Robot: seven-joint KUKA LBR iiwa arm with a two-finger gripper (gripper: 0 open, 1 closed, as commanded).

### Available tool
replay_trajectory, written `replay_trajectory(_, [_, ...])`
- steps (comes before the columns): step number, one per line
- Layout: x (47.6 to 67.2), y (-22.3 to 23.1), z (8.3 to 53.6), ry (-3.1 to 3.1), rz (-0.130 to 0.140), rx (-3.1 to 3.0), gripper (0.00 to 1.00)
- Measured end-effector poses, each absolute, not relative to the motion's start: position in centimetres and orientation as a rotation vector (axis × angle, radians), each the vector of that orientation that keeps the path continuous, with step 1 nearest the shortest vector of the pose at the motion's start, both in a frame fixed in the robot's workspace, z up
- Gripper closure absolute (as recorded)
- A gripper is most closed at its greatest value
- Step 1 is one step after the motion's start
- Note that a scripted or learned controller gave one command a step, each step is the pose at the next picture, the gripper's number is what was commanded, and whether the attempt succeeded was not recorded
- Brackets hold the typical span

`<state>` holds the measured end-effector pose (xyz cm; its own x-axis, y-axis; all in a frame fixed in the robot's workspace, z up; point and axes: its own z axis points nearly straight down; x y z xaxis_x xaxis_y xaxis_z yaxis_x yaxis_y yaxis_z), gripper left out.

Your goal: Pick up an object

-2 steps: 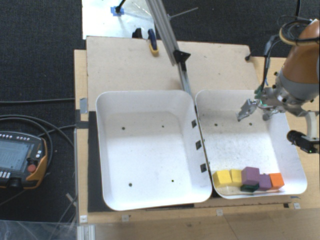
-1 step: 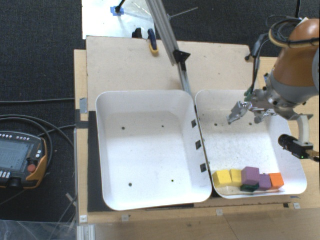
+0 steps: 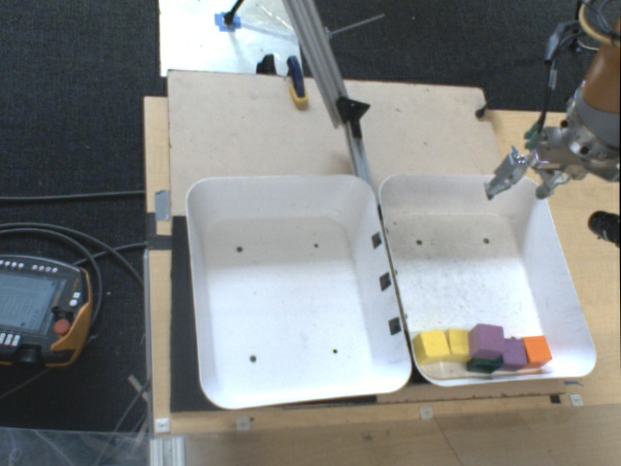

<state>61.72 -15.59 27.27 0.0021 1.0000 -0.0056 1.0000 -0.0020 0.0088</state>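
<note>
Nearest the camera, along the right bin's point(image 3: 558, 260) front edge, I log a tight row of blocks: two yellow blocks point(image 3: 441, 344) toward the front-left corner, then a purple block point(image 3: 487, 338) with a dark green piece point(image 3: 483, 364) touching its front, a smaller purple block point(image 3: 514, 353), and an orange block point(image 3: 537, 349) near the front-right corner. All lie loose on the bin floor. I see the gripper point(image 3: 521, 176) over the right bin's back-right corner, well apart from the row, fingers spread with nothing between them. Left bin point(image 3: 209, 260) sits alongside, rims touching. A pendant point(image 3: 39, 304) lies off the bench's left edge.
</note>
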Motion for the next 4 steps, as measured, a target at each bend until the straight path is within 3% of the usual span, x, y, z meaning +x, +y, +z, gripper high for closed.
replay_trajectory(1, [68.2, -19.1, 31.8, 2.218, 0.007, 2.207, 0.0])
replay_trajectory(2, [68.1, -18.9, 32.7, 2.225, 0.004, 2.203, 1.0])
replay_trajectory(3, [68.0, -18.9, 32.6, 2.227, 0.003, 2.204, 0.0])
replay_trajectory(4, [68.1, -18.9, 33.9, 2.226, 0.005, 2.195, 1.0])
